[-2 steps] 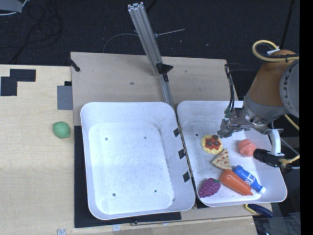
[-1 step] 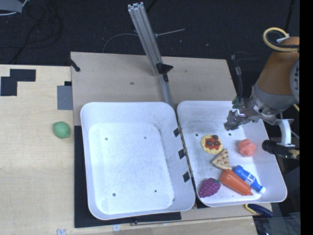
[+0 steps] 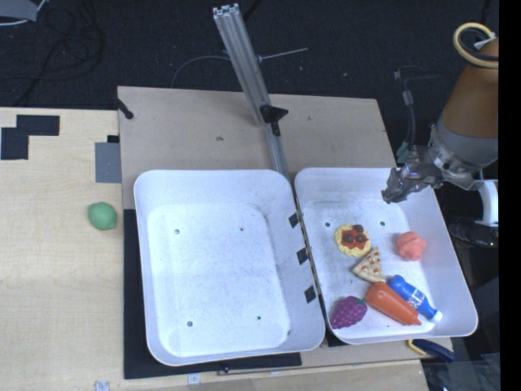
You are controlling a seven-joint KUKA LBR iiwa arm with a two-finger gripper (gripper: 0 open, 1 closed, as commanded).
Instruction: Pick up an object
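Note:
The right bin [image 3: 326, 187] holds several toy foods: a round yellow tart with red berries [image 3: 352, 239], a pizza slice [image 3: 369, 266], a pink ball [image 3: 410, 246], an orange carrot [image 3: 393, 303], a blue and white bottle [image 3: 413, 296] and a purple grape bunch [image 3: 348, 311]. My gripper [image 3: 399, 188] hangs over the bin's far right corner, above and behind the pink ball, apart from every object. Nothing shows between its fingers.
The left bin [image 3: 163, 187] sits beside the right one, joined by black clips. A green ball [image 3: 102, 216] lies on the bench to the left. A metal rail [image 3: 247, 62] slants down behind the bins. A yellow and blue item [image 3: 430, 349] lies below the right bin.

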